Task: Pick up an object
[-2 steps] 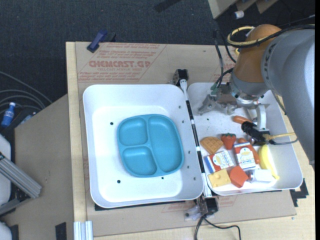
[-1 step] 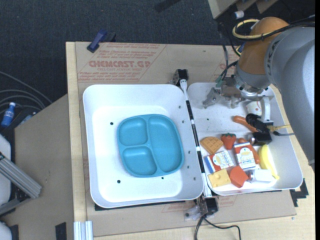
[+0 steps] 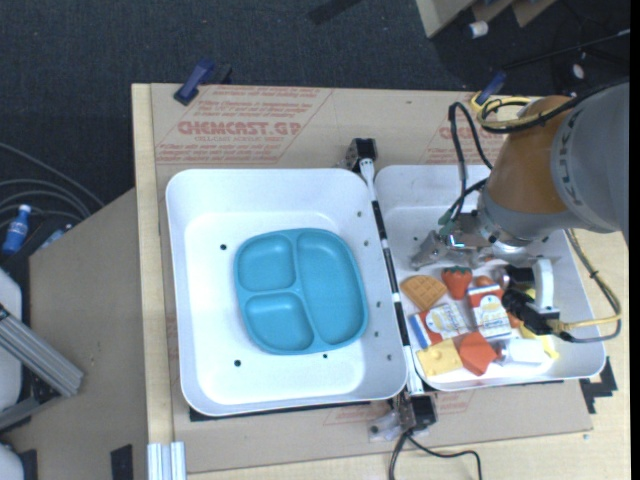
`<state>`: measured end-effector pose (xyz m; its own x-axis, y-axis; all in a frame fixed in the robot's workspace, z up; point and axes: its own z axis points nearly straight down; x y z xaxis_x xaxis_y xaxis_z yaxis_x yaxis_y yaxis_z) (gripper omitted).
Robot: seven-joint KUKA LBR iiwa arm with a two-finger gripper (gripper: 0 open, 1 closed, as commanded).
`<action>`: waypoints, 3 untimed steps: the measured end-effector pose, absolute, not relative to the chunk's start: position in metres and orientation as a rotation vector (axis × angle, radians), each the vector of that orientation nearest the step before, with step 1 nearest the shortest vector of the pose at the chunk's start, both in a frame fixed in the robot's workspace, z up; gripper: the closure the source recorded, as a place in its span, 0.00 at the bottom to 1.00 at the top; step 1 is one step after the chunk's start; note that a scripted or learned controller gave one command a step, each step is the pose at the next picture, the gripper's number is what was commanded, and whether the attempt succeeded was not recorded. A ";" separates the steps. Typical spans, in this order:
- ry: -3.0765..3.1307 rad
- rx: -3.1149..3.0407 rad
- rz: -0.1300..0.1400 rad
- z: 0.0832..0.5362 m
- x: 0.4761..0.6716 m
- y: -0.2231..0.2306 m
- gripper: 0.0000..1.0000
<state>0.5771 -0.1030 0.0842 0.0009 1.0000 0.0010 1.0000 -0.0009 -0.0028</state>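
lying nearest in the right bin [image 3: 440,186] is a heap of toy food: a yellow piece [image 3: 440,360], a red piece [image 3: 475,351], small cartons [image 3: 489,313], a waffle [image 3: 423,290] and a strawberry [image 3: 457,282]. just beyond, the gripper [image 3: 437,249] sits low over the heap's far edge; whether it is apart or together i cannot tell. the left bin [image 3: 190,268] holds a blue plate [image 3: 300,290].

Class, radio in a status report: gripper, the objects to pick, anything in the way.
Gripper low in right bin, above the toy pile; grip unclear. Nothing seen held. Blue tray sits in left bin. Arm covers part of right bin.
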 end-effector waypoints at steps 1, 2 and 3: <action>-2.222 -2.221 -0.001 0.085 0.642 -0.097 0.00; -2.219 -2.221 0.002 0.084 0.560 -0.100 0.00; -2.219 -2.222 -0.001 0.094 0.560 -0.100 1.00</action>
